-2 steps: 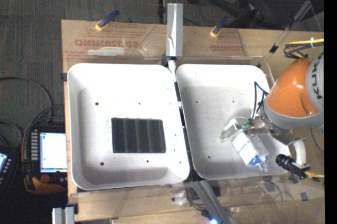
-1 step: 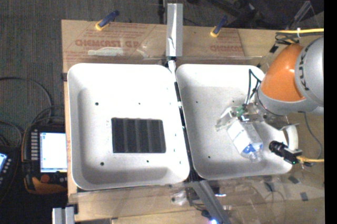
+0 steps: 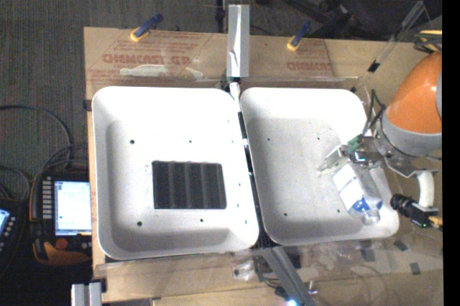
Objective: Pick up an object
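The hand [image 3: 343, 156] hovers low at the right bin's [image 3: 287, 118] three o'clock side; its grip cannot be told. A clear bottle [image 3: 359, 195] lies at five o'clock, apparently not yet lifted.

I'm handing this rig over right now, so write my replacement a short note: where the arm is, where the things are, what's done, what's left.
Arm: reaching in from the right, its hand low over the right bin, near that bin's right side. I cannot tell its finger state.
Things: a clear plastic bottle with a blue cap lies in the right bin's near right corner, just below the hand. A dark ribbed block lies flat in the middle of the left bin.
Done: nothing visibly lifted; both things rest in their bins.
Left: grasp one thing and raise it. The bottle is nearest.
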Robot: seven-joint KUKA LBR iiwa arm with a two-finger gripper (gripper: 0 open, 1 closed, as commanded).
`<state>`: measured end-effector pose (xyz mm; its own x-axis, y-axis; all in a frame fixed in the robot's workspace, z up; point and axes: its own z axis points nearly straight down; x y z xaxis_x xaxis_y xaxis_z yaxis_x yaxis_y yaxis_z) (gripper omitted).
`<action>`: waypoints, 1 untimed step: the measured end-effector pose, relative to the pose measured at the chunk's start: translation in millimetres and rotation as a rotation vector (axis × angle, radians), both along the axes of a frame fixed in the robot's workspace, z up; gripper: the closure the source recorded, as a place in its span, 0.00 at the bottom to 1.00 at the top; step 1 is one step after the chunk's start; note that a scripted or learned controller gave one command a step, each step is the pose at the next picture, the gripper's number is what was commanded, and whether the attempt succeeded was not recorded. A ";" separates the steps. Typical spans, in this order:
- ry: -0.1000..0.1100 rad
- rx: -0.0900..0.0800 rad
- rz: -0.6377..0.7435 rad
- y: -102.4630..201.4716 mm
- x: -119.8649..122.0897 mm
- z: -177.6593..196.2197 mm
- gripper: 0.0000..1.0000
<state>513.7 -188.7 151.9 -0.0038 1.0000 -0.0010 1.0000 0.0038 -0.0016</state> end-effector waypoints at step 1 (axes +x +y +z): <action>0.000 0.000 0.183 -14.6 -29.9 7.4 0.00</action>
